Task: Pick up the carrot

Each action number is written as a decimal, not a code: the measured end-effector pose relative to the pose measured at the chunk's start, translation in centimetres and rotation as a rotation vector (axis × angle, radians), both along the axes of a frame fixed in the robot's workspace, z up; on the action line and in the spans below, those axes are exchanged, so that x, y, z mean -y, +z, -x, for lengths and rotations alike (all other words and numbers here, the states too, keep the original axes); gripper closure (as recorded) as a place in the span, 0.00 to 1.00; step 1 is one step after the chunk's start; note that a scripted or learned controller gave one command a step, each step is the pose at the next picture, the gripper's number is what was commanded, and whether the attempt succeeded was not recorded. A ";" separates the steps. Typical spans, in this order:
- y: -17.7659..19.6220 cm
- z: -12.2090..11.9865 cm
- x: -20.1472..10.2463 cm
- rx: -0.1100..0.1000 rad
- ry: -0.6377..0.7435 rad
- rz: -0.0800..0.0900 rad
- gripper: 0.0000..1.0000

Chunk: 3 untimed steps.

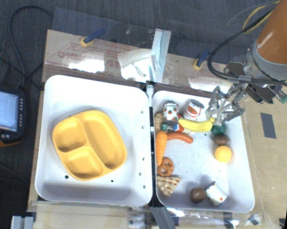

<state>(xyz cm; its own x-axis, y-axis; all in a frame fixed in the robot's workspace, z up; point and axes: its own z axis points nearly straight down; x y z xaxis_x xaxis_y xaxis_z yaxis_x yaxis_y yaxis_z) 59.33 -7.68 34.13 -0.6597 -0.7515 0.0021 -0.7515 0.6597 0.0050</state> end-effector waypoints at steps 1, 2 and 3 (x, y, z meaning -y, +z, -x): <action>-3.4 3.5 -0.1 0.000 0.030 -0.001 1.00; -3.3 7.0 -3.4 0.002 0.129 -0.001 1.00; 5.6 7.9 -2.8 0.011 0.162 0.001 1.00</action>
<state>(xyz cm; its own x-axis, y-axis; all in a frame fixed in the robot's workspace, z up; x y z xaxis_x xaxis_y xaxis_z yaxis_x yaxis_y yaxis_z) 51.45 -4.91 39.76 -0.5295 -0.8483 -0.0036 -0.8483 0.5295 -0.0047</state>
